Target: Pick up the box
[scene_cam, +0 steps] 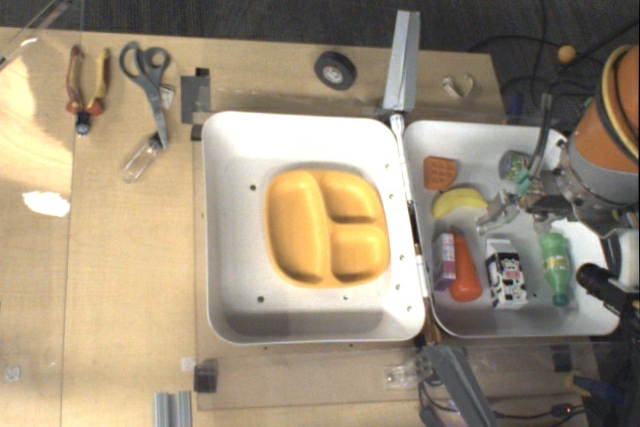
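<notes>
The box [507, 279] stands just below the tool [503, 212], its long axis running up and down the view. Whether the tool is clenched cannot be told.

Left bin [225, 215] — yellow divided tray [327, 225] sits in its middle, three compartments. Right bin [590, 320] — orange sponge-like block [440, 172] near the top, banana [459, 203] just below it, carrot [466, 272] beside a purple-labelled tube [446, 258], green bottle [556, 265] toward the right. Bench [120, 315] left of the bins: scissors [150, 80], red-handled pliers [84, 85], a small clear vial [142, 158]. Roll of black tape [335, 69] near the back edge.
</notes>
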